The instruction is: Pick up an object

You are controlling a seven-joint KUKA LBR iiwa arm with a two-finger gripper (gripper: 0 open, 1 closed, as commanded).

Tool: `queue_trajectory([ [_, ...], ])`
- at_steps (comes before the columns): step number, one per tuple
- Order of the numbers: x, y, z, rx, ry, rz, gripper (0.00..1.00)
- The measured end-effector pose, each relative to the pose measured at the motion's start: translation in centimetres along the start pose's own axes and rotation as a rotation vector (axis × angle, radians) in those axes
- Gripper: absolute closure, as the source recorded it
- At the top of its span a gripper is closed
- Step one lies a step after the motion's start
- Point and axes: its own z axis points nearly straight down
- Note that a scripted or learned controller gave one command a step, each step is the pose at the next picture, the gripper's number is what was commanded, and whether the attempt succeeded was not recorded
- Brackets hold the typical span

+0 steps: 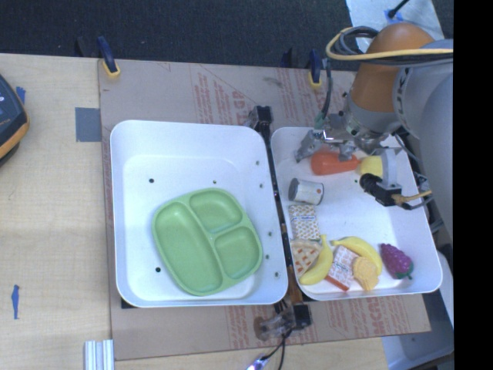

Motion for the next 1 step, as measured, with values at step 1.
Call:
queue_trajectory([
  [1, -0.15, 0.2, -1.35, -0.005, -0.003, -0.002, 1.0],
])
